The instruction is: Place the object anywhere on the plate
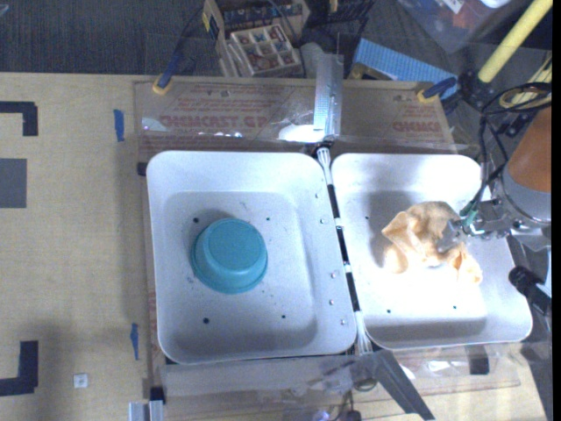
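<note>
Gripper (459, 231) fingers rest at the right edge of a crumpled pale-orange cloth (419, 234) in the right white bin (500, 318); whether they pinch it I cannot tell; a teal round upturned plate (230, 254) sits in the left bin (175, 323)

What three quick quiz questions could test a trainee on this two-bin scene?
1. True or false: the blue plate lies in the left bin.
2. Which bin holds the orange cloth? A left, B right.
3. Fill in: the gripper is at the cloth's ___ edge in the picture.

Key: 1 true; 2 B; 3 right.
</note>
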`<state>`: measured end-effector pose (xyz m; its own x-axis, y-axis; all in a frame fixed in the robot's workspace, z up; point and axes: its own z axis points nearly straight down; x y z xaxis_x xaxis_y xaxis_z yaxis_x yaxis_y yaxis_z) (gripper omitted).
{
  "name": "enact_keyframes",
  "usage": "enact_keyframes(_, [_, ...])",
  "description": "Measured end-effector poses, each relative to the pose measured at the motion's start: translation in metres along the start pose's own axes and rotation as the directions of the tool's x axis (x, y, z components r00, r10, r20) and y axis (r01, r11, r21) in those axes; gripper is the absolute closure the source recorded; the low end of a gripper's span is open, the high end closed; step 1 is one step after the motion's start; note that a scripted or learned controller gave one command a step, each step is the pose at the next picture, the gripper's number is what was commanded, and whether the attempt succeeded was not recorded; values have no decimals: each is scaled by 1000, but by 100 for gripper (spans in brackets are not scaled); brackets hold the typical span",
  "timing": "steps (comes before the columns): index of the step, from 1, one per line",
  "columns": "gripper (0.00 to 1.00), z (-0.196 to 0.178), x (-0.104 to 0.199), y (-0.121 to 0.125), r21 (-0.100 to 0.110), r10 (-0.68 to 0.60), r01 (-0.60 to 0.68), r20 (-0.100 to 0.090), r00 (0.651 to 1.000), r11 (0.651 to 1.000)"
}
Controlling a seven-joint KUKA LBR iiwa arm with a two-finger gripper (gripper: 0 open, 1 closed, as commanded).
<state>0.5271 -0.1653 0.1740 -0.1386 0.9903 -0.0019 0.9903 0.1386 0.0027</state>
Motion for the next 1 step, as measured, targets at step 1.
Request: enact_keyframes(1, [100, -50, -1, 0, 1, 1, -1, 0, 1000, 1000])
